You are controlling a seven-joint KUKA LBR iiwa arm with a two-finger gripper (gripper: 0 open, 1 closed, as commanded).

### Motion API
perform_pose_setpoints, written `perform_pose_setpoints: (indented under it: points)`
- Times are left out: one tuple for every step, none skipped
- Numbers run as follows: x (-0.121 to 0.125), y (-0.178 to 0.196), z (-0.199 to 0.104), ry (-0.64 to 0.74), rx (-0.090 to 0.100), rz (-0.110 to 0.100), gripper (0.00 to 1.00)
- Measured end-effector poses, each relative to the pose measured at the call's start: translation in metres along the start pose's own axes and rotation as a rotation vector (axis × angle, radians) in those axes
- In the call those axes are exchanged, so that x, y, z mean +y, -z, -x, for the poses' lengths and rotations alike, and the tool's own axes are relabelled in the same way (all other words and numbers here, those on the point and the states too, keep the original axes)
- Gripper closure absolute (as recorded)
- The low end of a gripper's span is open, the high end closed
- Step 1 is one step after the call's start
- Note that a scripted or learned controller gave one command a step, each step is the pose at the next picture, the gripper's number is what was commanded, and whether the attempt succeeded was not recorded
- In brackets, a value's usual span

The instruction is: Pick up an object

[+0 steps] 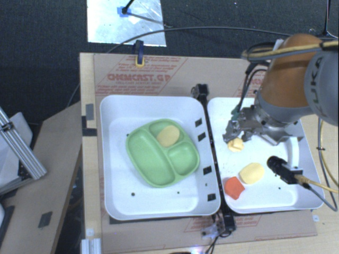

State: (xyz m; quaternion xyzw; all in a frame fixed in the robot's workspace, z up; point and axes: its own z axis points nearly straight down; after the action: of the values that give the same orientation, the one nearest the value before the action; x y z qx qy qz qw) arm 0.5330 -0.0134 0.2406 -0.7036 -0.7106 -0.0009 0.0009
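In the right bin, the gripper hangs low over a small yellow piece, apparently reaching to grasp it; whether it grips I cannot tell, so next comes a firm closure, then lift.

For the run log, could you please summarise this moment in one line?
end effector: right white bin, above small yellow piece | grasp: unclear | green divided plate: left bin

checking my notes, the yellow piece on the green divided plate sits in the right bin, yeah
Not quite. The camera view shows the pale yellow rounded piece on the green divided plastic plate in the left shallow white bin, not the right one.
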Motion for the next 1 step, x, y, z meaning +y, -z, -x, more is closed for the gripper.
perform_pose_setpoints:
  points:
    - [-0.0206, -0.0136, -0.0508, -0.001, 0.0, -0.001, 1.0]
